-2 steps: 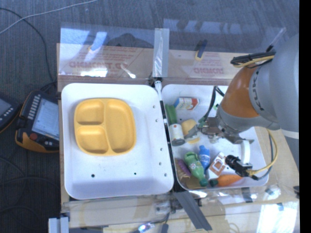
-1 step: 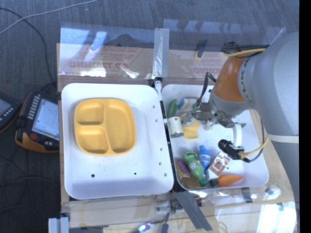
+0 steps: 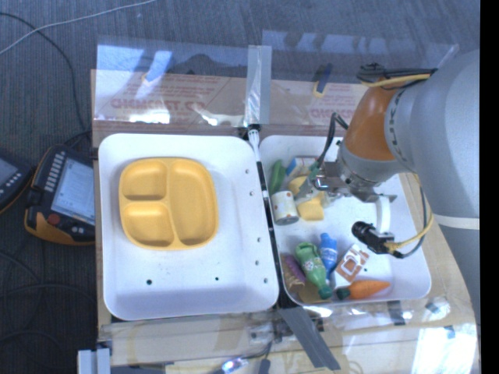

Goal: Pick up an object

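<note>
The gripper (image 3: 321, 184) hangs low in the right bin (image 3: 413, 283); whether it pinches anything cannot be told. A yellow block (image 3: 311, 209) lies just beside it at 7 o'clock, 1 small can (image 3: 283, 206) at 8.

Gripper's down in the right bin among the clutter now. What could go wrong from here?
1. The gripper sits where the yellow block, small white can and green item crowd together; it may catch two things or only nudge one aside.
2. Those things lie near the divider wall, so a pushed object might jam there.
</note>
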Robot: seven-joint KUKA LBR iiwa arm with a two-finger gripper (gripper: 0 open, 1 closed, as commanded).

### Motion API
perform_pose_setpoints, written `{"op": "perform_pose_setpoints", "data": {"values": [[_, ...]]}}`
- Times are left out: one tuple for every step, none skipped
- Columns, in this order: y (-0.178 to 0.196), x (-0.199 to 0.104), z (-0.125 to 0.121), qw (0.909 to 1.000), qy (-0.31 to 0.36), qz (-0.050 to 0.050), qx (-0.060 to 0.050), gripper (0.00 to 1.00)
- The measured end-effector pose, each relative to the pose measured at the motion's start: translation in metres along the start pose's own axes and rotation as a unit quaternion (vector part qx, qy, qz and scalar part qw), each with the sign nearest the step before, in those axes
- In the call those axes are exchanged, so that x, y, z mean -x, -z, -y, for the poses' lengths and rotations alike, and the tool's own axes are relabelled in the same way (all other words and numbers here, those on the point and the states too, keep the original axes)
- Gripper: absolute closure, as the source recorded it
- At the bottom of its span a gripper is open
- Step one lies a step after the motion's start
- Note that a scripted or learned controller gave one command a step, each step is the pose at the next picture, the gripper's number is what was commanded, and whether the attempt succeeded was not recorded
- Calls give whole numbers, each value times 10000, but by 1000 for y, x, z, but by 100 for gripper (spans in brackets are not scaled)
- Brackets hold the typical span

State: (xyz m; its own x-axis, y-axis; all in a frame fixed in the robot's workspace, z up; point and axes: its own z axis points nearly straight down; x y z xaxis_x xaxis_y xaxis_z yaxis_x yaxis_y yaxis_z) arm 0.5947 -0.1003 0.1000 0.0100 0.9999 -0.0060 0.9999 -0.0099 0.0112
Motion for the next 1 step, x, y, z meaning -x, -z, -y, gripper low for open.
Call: {"op": "perform_pose_setpoints", "data": {"values": [[89,-38,-37,10000,54,-11,-65,100]]}}
